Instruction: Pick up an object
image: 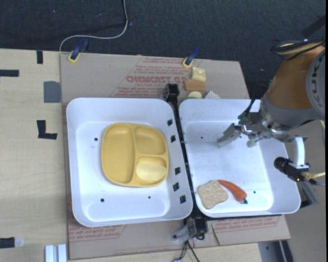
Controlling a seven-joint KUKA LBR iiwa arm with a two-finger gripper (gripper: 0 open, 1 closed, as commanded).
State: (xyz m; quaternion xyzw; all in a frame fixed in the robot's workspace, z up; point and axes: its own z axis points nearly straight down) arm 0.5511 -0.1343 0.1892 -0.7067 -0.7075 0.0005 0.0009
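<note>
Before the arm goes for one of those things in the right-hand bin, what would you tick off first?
1. Gripper carries nothing: ok, its spread fingers have nothing between them.
2. Targets in view: ok, a slice of bread and an orange carrot lie at the near end of the right bin.
3. Targets apart enough to grab one alone: not ok, bread and carrot lie right beside each other, perhaps touching.
4. Gripper over a target: not ok, it sits over bare bin floor, away from both.
5. Gripper height above the bin floor: cannot tell from this slanted view.
6. Yellow divided plate out of the way: ok, it lies in the left bin.
</note>
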